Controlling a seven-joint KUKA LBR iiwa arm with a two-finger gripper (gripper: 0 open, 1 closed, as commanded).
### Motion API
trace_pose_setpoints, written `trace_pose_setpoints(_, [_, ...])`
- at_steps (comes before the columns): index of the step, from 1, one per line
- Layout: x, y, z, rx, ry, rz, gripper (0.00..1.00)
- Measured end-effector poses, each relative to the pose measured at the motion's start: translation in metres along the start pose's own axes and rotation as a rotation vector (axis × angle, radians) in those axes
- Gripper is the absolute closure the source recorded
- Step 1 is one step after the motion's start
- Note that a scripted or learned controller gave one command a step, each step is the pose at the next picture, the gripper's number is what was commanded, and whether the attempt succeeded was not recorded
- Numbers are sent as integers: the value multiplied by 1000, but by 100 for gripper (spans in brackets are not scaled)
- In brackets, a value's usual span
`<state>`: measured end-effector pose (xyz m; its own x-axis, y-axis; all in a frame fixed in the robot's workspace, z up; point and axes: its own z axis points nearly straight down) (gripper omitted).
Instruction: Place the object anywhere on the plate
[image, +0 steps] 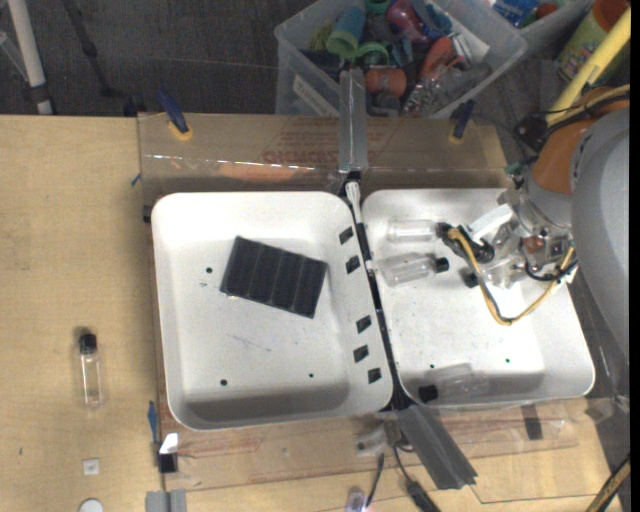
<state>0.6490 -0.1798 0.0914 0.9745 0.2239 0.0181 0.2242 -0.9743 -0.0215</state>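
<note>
gripper (515, 258): over right bin (540, 372), grip state cannot be told | clear black-capped vial (408, 268): lying just left of it, apparently apart | black ribbed plate (274, 276): well left, in left bin (200, 385)

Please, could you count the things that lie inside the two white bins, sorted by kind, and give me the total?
1 dark ribbed plate, in the left bin
3 clear vials, in the right bin
Total: 4
</note>
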Motion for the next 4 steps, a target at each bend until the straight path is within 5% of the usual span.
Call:
trace_pose_setpoints(1, [21,15,0,15,-2,-5,100])
trace_pose_setpoints(2, [18,-25,2,-22,-9,20,100])
trace_pose_setpoints(4, [17,4,1,-11,-9,14,100])
